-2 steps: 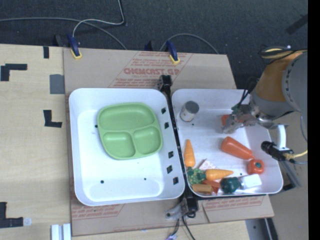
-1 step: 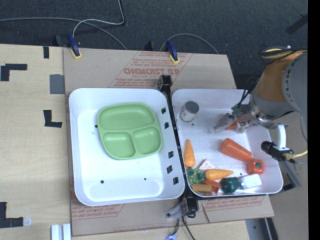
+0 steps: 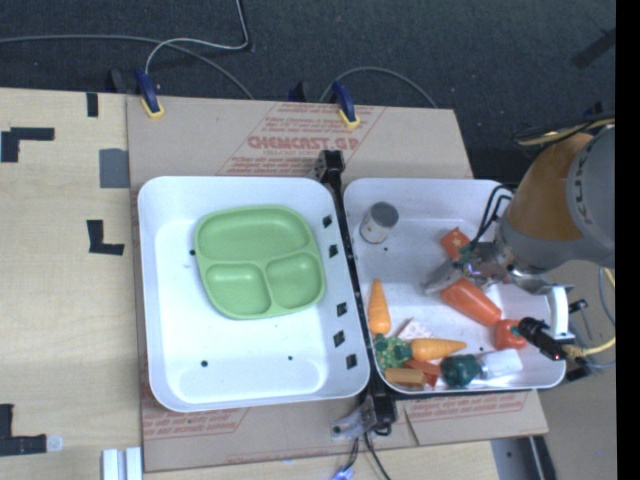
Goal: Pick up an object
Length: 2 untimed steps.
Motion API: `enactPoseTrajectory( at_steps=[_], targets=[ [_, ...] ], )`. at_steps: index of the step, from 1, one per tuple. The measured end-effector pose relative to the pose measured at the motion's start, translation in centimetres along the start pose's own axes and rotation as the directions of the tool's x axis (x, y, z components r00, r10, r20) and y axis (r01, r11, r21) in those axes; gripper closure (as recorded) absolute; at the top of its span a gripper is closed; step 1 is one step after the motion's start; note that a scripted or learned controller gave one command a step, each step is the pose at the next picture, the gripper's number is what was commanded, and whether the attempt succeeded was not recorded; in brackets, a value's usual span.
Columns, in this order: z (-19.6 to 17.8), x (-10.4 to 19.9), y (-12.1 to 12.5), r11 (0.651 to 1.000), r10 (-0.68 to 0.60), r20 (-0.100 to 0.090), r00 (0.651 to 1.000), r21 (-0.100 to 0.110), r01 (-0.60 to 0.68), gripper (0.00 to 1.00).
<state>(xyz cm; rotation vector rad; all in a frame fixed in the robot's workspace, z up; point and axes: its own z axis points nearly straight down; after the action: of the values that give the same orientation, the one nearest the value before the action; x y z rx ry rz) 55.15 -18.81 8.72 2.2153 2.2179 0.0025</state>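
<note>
Over the right bin (image 3: pixel 420 190), the arm (image 3: pixel 560 203) reaches in from the right, gripper (image 3: pixel 462 265) low among the toys. Fingers look slightly parted, one grey tip pointing left toward the bin middle; cannot tell whether anything sits between them. An orange-red piece (image 3: pixel 474 302) lies just below the gripper, touching or nearly so. A small red piece (image 3: pixel 455 240) sits just above it.

Right bin, other contents: grey cylinder (image 3: pixel 378 221) upright near the top left corner. Carrot (image 3: pixel 379 308) lying lengthwise by the left wall. Second carrot (image 3: pixel 437 348) lying crosswise near the bottom edge, green leafy bit (image 3: pixel 392 350) at its left. Dark green round item (image 3: pixel 461 370) at the bottom, white item (image 3: pixel 501 365) beside it on the right. Red piece (image 3: pixel 507 334) near the right lower corner.

Left bin (image 3: pixel 165 298): green divided plate (image 3: pixel 260 260), three compartments, sitting in the upper half.

Both bins rest on a cardboard sheet (image 3: pixel 300 133) on the tabletop (image 3: pixel 50 268), held by two blue clamps (image 3: pixel 150 93) at its far edge.
</note>
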Motion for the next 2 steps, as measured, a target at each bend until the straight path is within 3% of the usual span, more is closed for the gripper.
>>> enactPoseTrajectory(
  at_steps=[1, 2],
  targets=[
    [-1.07, 0.04, 0.2, 1.0, -0.001, 0.001, 1.0, -0.005, 0.001, 1.0],
    [-1.03, 0.04, 0.17, 1.0, -0.001, 0.0, 1.0, -0.005, 0.001, 0.0]
  ],
)
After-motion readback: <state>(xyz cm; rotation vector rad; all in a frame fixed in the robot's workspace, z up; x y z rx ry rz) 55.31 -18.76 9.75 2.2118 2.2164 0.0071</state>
